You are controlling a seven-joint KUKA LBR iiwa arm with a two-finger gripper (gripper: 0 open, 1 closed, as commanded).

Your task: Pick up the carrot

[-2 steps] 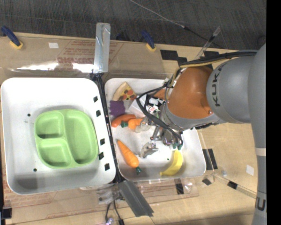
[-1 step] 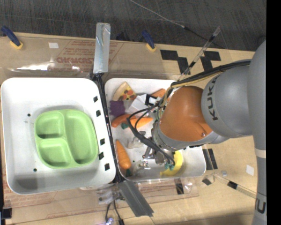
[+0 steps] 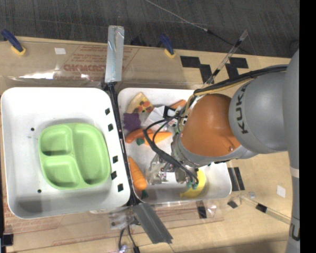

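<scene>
An orange carrot [image 3: 137, 174] lies along the left wall of the right bin [image 3: 221, 183], near its front corner. My gripper [image 3: 162, 174] hangs low in that bin, just to the right of the carrot, under the orange wrist band [image 3: 208, 125]. Nothing shows in the gripper. A second orange piece with a green end [image 3: 133, 136] lies further back, and another orange piece [image 3: 161, 137] sits partly under the cables.
A pizza slice [image 3: 140, 104] and a purple item [image 3: 131, 121] lie at the back of the right bin. A yellow banana [image 3: 198, 186] rests by its front wall, under the wrist. The left bin [image 3: 16, 109] holds a green divided plate [image 3: 73, 155].
</scene>
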